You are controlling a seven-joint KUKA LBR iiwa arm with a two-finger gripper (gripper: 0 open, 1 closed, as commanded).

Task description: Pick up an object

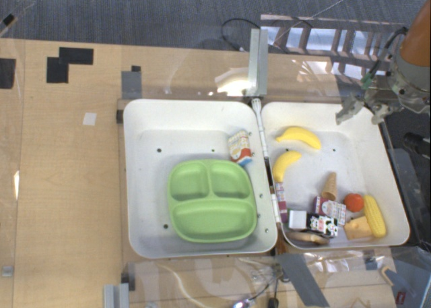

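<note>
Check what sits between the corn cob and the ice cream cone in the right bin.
In the camera view, a small red-orange ball sits between the corn cob and the ice cream cone.

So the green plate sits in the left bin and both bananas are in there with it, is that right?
Not quite. The green plate does sit in the left bin, but both bananas lie in the right bin, as the camera view shows.
</note>
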